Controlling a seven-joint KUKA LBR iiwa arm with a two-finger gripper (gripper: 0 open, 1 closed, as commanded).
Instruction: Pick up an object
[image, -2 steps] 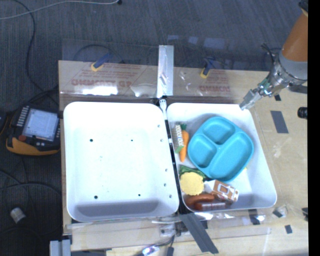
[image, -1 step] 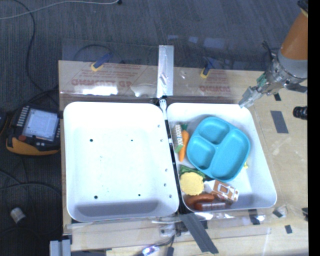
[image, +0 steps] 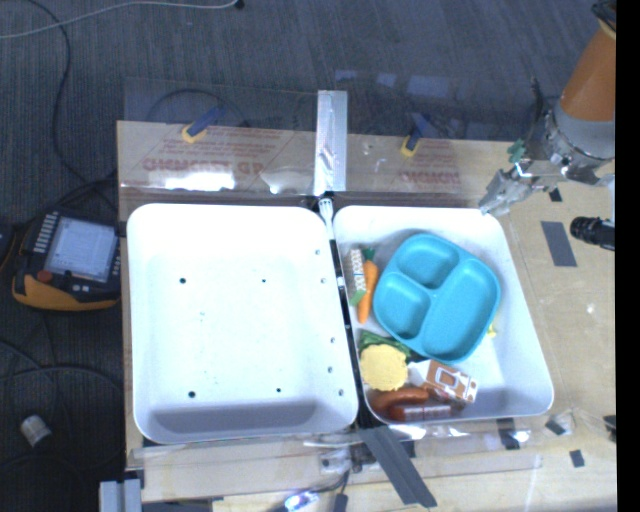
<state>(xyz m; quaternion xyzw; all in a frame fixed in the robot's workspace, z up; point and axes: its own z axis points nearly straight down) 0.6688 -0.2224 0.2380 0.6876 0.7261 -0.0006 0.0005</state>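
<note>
The right bin (image: 520, 345) holds a blue divided plate (image: 440, 295) tilted across its middle. Along the bin's left wall lie an orange carrot (image: 367, 290) and a small dark packet (image: 355, 270). At the front sit a yellow toy food piece (image: 384, 368) with a green leaf (image: 388, 345), a brown sausage (image: 400, 398) and a small orange-brown box (image: 450, 380). My gripper (image: 505, 190) hovers above the bin's back right corner, outside the rim, with nothing seen in it. The orange-banded arm (image: 590, 80) rises behind it.
The left bin (image: 150, 300) lies beside the right one, split from it by a dark divider (image: 342, 310). A cardboard sheet (image: 230, 160) lies behind both bins. A handheld screen device (image: 70, 260) and cables lie on the floor at the left.
</note>
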